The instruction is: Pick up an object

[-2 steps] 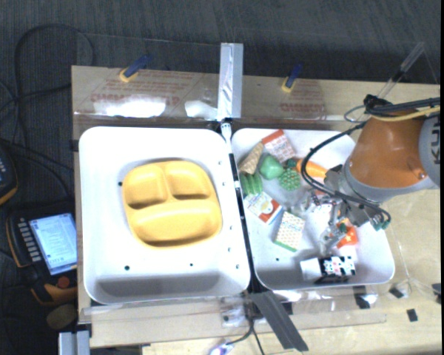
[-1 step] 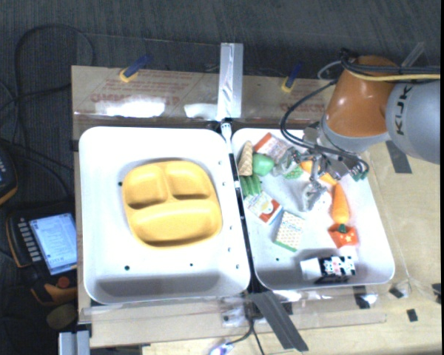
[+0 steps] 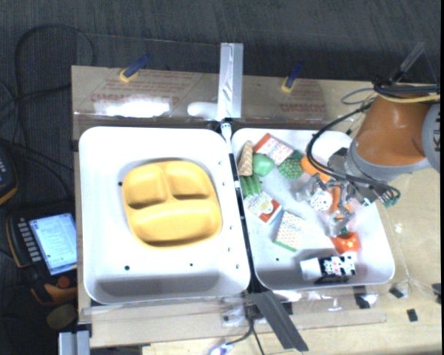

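A: What lies under the gripper [image 3: 331,198]?

B: A heap of small toys in the right bin [image 3: 377,261]. Right at the gripper sits a white die with dark dots [image 3: 320,203], and just near of it an orange and red piece [image 3: 345,240] that looks like a small fruit or vegetable toy. Whether either one is between the fingers, I cannot tell; the metal parts blur together there, so the fingers could be apart or closed.

A: And around that?

B: At the near edge of the same bin is a black and white block [image 3: 330,267]. Left of the gripper lies a white card with green dots [image 3: 287,232], and beside it a small red and white packet [image 3: 268,208]. Farther away, towards the bin's far left corner, are a green round toy [image 3: 263,164], a green knobbly one [image 3: 291,168], a red and white box [image 3: 274,149] and a tan cone-shaped piece [image 3: 246,159] against the divider.

A: The arm?

B: It comes in from the right, its orange band [image 3: 394,130] above the bin's far right part, with black cables looping around it.

A: The other bin?

B: The left bin [image 3: 103,272] holds a yellow tray with three compartments [image 3: 172,201], lying roughly in the middle.
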Tool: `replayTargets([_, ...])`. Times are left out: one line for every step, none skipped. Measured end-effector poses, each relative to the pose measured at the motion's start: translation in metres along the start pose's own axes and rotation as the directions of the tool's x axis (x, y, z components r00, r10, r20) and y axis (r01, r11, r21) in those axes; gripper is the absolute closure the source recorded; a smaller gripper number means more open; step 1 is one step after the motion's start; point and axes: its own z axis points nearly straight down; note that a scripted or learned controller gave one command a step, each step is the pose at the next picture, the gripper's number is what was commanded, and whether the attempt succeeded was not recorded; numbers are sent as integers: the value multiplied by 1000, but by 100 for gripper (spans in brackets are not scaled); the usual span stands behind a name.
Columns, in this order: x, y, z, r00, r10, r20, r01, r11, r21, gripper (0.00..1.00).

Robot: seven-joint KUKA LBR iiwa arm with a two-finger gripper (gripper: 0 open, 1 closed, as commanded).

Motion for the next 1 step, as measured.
replayTargets([1,36,-1,985,175,3,-175,985,2,0])
